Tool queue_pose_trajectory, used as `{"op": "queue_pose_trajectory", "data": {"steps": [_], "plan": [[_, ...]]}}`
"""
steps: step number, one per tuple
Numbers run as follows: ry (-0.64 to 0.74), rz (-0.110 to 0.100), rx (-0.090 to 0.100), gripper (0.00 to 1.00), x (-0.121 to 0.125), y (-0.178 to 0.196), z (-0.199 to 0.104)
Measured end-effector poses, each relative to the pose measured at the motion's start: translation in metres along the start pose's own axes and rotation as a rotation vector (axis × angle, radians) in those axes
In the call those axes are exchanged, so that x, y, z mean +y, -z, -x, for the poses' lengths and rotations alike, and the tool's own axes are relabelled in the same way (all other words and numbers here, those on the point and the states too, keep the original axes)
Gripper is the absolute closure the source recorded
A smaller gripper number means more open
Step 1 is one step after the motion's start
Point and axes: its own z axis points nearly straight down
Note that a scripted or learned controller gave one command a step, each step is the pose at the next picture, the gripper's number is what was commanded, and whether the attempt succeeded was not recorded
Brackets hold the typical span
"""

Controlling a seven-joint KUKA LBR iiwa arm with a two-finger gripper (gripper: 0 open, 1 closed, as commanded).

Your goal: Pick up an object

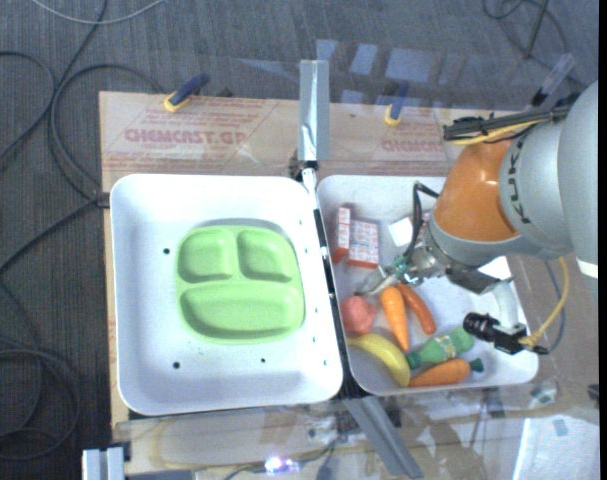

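Gripper: the gripper [403, 265] is low in the right bin [523, 368], just above the carrot tops; whether it grips anything cannot be told.
Carrots: three toy carrots, two [395, 313] [419, 309] side by side just below the gripper, one [441, 373] near the bin's front edge.
Other items: one banana [381, 354], one pinkish round fruit [358, 314], one green bottle [443, 348], one red-and-white box [361, 242].
Left bin: the left bin [133, 298] holds one green divided tray [241, 280], with bare white floor around it.
Room: the right bin's front half is crowded.

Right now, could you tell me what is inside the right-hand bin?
The right bin holds carrots, a banana, a peach-coloured fruit, a green bottle and a red-and-white carton. The arm covers its upper right part.
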Motion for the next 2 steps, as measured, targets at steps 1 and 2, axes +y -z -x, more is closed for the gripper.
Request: {"op": "queue_pose_trajectory", "data": {"steps": [1, 2], "plan": [[-0.003, 0.002, -0.001, 1.00, 0.001, 0.007, 0.001], [-0.090, -0.014, 0.004, 1.00, 0.057, 0.092, -0.076]]}}
